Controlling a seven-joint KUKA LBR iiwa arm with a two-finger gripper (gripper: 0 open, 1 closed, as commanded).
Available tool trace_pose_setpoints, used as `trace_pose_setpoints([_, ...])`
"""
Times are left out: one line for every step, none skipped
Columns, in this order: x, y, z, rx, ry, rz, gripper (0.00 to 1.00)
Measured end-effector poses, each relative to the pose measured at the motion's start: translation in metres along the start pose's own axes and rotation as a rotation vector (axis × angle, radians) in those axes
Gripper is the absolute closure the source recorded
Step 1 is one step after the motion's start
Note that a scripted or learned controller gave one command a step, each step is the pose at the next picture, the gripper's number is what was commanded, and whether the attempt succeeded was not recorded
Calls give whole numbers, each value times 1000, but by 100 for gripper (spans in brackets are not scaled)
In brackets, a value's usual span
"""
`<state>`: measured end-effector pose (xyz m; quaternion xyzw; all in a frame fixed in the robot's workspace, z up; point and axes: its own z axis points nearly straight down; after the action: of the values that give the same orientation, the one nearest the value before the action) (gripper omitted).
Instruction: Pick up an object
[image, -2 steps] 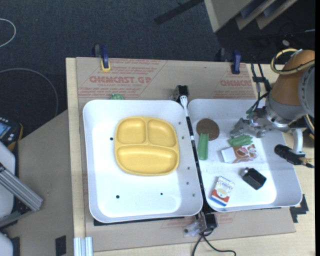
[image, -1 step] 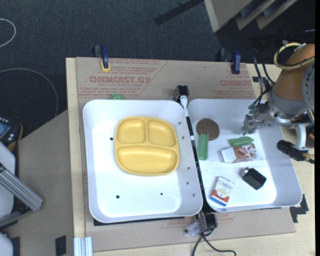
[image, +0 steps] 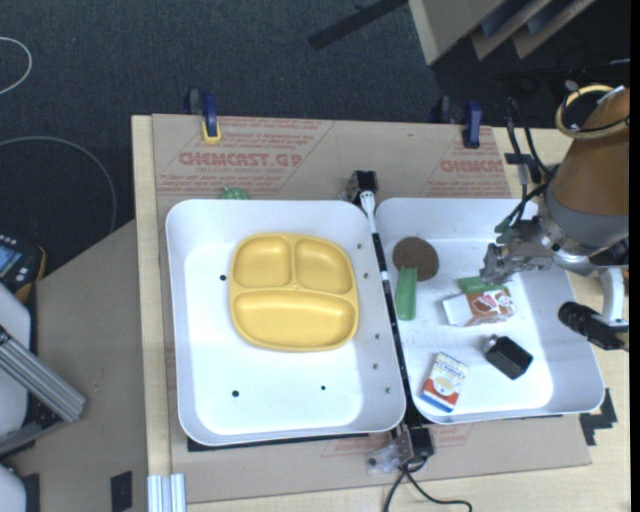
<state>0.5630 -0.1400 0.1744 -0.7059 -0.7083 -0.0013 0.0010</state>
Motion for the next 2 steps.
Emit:
trace_pose_setpoints([72, -43, -39, 1, 0, -3, 100])
trace_pose_setpoints([125, -65, -60, 3, 0, -2, 100])
